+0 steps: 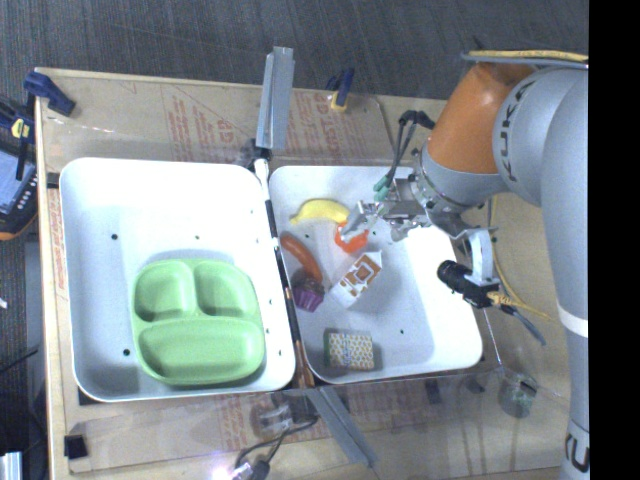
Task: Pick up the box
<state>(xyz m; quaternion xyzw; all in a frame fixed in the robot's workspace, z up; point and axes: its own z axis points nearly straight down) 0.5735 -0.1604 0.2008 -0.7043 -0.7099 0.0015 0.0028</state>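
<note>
The pincer [372,226], its grip state impossible to tell, is hanging just above the box [360,277]; it needs centring before descending squarely.

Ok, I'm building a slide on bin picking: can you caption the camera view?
KUKA arm's claw poised over the right bin above the small box, beside a banana; green tray in the left bin.

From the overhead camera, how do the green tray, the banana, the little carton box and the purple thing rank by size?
Largest to smallest, as they look in the camera view:
1. Green divided tray, by far.
2. Box and banana, too close to rank; the box is tilted and the banana partly hidden.
3. Purple item, smallest.
</note>
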